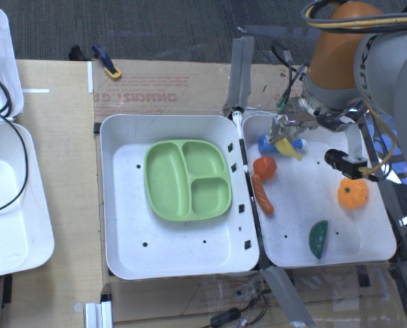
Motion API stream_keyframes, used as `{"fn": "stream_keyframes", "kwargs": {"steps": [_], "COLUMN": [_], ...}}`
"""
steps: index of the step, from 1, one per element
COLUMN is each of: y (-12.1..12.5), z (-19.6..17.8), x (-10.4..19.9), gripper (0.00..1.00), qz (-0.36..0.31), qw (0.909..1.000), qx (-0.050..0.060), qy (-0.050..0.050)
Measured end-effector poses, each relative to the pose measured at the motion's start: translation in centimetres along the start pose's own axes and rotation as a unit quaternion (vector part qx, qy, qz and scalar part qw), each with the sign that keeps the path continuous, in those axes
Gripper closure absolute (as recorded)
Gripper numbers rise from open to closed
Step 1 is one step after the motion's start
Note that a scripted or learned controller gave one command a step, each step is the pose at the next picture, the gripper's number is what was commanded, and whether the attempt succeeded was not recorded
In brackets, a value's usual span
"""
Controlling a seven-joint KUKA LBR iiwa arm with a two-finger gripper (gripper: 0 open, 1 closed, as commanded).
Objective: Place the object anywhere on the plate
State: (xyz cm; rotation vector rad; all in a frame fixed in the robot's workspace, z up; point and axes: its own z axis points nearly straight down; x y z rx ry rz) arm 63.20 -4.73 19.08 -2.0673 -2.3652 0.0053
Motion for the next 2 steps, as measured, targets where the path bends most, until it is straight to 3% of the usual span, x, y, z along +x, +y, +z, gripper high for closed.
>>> {"fn": "stream_keyframes", "kwargs": {"steps": [1, 2], "y": [-3.33, -3.33], "z": [-0.04, -0.05], "x": [8.63, 8.59], "gripper": [1.0, 0.0], "qz": [-0.116, -0.116], "qw": [0.9932, 0.9932], "qx": [0.0, -0.001], "qy": [0.001, 0.001]}}
